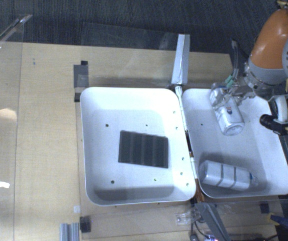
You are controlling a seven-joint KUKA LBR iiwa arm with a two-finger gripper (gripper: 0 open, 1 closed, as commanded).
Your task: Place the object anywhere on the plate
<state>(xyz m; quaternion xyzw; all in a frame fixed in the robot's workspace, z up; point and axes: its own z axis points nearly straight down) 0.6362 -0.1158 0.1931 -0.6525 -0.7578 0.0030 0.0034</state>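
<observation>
A dark ridged rectangular plate (143, 148) lies flat in the middle of the left bin (96, 104). A pale grey, banded cylindrical object (225, 175) lies on its side along the near wall of the right bin (272, 157). My gripper (228, 118) hangs over the far part of the right bin, well behind the object and apart from it. It shows as a silvery stub pointing down and slightly toward the camera. Nothing is seen in its grasp.
A raised divider (186, 134) separates the two bins. A grey upright bar (181, 59) stands behind the bins' junction. Black cable and fittings (277, 124) sit at the right bin's far right edge. The wooden bench (33, 134) extends to the left.
</observation>
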